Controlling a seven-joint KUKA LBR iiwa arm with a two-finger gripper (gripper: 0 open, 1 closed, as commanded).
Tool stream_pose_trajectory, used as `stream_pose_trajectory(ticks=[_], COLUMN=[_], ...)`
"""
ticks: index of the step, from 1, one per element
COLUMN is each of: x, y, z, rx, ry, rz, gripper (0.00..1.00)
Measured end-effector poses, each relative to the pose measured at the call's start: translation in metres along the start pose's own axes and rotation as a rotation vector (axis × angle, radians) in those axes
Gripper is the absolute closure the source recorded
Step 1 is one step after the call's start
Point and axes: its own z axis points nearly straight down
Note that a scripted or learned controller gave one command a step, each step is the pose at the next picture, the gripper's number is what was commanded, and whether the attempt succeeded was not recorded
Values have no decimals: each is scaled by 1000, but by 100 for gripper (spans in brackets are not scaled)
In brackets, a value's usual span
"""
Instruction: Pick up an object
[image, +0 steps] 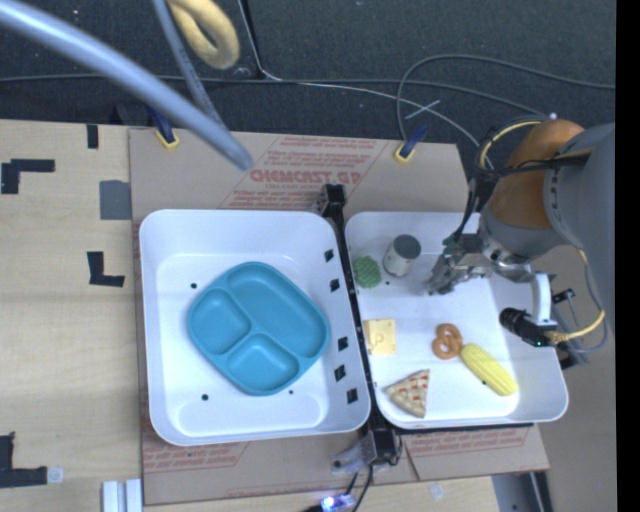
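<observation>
A wooden worktop topped with a sheet of printed cardboard carries two shallow white bins side by side, with the grey arm and its orange band reaching in from the right of the camera view. The left bin, well to the left of the end effector, holds a blue divided tray lying flat near its centre. The right bin lies beneath the end effector, which hangs low over the bin's upper middle; whether its fingers are parted or closed cannot be told from this angle, and no object is seen between them. Below and to its right lies a yellow corn cob, tilted on the bin floor, with a small brown pretzel touching or just beside the cob's upper end. A pizza slice sits further below the end effector, near the bin's front wall. A yellow cheese square lies below and to its left. A grey cylindrical can stands just to the left of the end effector, apart from it, and a small green leafy piece rests beyond the can, close to the wall shared by both bins.
</observation>
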Motion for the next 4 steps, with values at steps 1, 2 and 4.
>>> stream_pose_trajectory(ticks=[1,2,4], x=[-1,-1,58], y=[-4,7,-10], z=[-44,-94,-147], rx=[-5,-6,-2], ry=[0,-1,2], rz=[3,1,-3], gripper=[100,100,100])
